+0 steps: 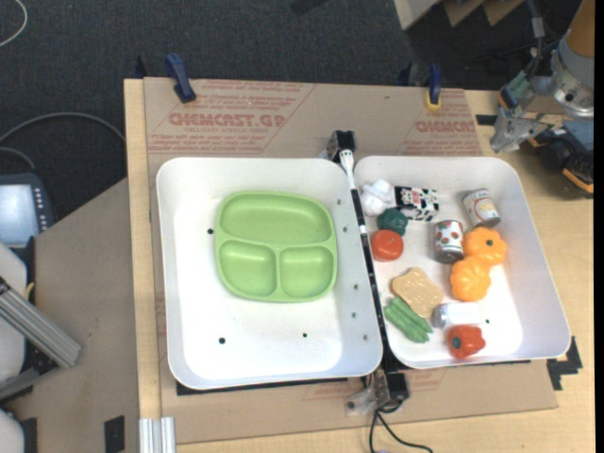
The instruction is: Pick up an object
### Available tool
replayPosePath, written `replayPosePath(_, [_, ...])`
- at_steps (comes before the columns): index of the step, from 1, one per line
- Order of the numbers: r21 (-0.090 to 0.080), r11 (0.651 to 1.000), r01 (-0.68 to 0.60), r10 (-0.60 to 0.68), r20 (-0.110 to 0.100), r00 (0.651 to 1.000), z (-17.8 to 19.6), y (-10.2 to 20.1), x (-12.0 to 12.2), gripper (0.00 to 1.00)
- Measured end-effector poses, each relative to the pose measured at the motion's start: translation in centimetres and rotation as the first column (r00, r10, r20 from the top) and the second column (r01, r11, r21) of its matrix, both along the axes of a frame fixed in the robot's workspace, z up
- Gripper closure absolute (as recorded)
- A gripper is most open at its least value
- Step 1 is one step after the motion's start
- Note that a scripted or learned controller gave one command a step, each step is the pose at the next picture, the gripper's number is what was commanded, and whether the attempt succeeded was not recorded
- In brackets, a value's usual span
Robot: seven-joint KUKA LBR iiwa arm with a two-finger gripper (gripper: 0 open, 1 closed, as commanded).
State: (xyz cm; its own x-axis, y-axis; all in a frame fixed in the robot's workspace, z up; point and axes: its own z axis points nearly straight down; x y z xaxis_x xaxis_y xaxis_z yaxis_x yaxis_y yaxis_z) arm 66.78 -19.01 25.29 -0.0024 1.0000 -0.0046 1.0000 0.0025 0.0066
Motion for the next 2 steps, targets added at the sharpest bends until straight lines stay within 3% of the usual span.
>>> replayPosePath(1, [0.007, 1.0, -0.003, 0.003, -0.009, 1.0, -1.1, 6.4, -0.1, 1.0])
replayPosePath(2, [0.004, 1.0, -0.006, 0.006, 0.001, 1.0, 2.8, 14.4, -0.5, 1.0])
